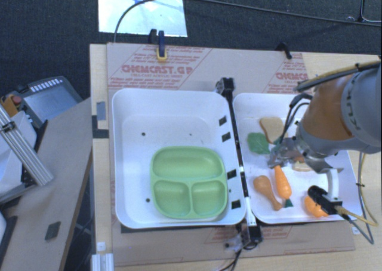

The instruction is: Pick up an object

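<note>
A: What is surrounding the green plate (188, 181), starting from the far left?

B: Far left of the plate, a grey side table (65, 144) is carrying a dark handheld screen unit (45, 99) and a ribbed aluminium rail (27, 153). Behind the plate, dark carpet-like floor (48, 19) is showing, with a pale shiny sheet (142, 1) lying on it.

A: And under the plate?

B: A pale wooden worktop (101, 204) is bearing a brown cardboard sheet (197, 64). Red print on it, behind the plate, is reading "CHEMCAST GP". The plate is smooth plastic with three compartments, and it is sitting in the left bin (137, 120), a glossy white tray with rounded corners.

A: What is lying right of the plate?

B: The right bin (250, 108) is holding everything there. A flat green leaf shape (258, 143) and a tan bread-like slice (271, 128) are lying right of the plate and slightly behind it. A tan drumstick (267, 189) is lying level with the plate. The carrot (282, 183), orange with a small green end, is lying just beyond it.

A: And the gripper?

B: The gripper (279, 156) is hanging at the carrot's far end, right of the plate. Whether it is spread or closed, I cannot tell. The grey arm (334, 111) is reaching in farther right, and an orange rounded piece (310, 205) is lying farthest from the plate.
</note>
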Robot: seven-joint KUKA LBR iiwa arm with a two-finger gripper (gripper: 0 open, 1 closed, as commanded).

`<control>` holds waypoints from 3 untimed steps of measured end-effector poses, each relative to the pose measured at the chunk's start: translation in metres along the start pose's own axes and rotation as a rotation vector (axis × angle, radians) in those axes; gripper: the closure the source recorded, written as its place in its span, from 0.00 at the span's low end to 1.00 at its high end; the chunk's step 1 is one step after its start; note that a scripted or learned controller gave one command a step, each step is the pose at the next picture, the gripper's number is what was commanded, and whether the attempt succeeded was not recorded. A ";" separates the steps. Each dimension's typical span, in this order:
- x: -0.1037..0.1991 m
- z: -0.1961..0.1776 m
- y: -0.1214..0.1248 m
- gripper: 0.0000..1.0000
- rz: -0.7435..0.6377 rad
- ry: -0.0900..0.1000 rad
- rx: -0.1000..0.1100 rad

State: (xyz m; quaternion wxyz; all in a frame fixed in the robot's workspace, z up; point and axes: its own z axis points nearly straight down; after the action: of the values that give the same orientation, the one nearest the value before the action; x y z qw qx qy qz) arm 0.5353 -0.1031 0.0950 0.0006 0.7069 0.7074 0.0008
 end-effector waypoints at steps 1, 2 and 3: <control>0.010 -0.049 0.003 1.00 -0.004 -0.001 -0.004; 0.001 -0.105 0.011 1.00 -0.003 -0.002 -0.005; -0.004 -0.168 0.014 1.00 -0.004 -0.002 -0.006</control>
State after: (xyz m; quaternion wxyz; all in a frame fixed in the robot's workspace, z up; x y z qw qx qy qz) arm 0.5492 -0.1071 0.2632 0.0035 0.7055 0.7087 0.0023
